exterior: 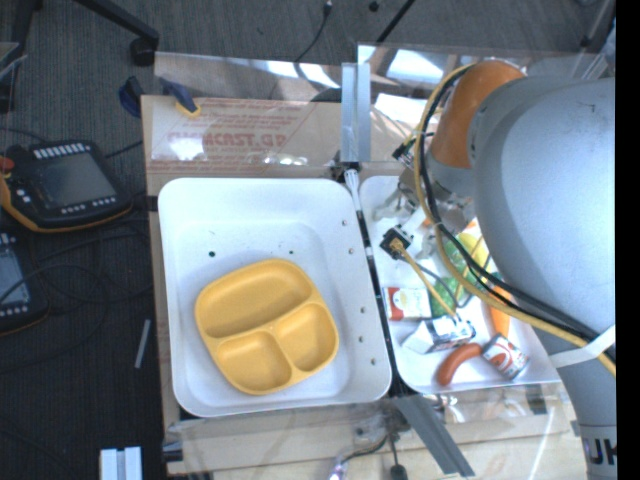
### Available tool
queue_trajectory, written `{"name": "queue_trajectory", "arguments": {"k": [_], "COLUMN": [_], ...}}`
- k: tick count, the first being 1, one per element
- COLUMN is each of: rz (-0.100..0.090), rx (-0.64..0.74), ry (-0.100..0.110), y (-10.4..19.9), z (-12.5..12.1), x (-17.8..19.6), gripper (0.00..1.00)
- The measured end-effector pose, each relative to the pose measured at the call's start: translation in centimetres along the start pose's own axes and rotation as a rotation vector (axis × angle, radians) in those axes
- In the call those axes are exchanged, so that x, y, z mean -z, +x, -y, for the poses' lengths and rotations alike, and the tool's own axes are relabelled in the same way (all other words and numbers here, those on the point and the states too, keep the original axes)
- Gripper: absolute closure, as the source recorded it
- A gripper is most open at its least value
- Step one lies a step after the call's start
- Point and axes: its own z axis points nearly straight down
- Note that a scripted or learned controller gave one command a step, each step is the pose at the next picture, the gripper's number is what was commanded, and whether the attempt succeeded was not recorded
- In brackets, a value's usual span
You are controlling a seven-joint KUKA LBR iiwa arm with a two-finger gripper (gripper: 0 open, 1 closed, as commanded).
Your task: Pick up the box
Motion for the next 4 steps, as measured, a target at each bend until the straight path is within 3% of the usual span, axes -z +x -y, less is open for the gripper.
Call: {"name": "queue_trajectory", "arguments": {"k": [1, 2, 3, 4], "rz": [-0.015, -0.018, 0.0, -0.001], "rx": [0.175, 0.082, -0.119, 0.047], "ry": [-0.023, -0.026, -0.005, 0.0], "y": [-5.2, -12.0, -7.9, -15.6], "z": [3.4, 8.7, 2.4, 7.3], "x": [0.1, 0.1, 11.5, 3.0], "gripper": [0.0, 0.0, 0.0, 0.0]}}
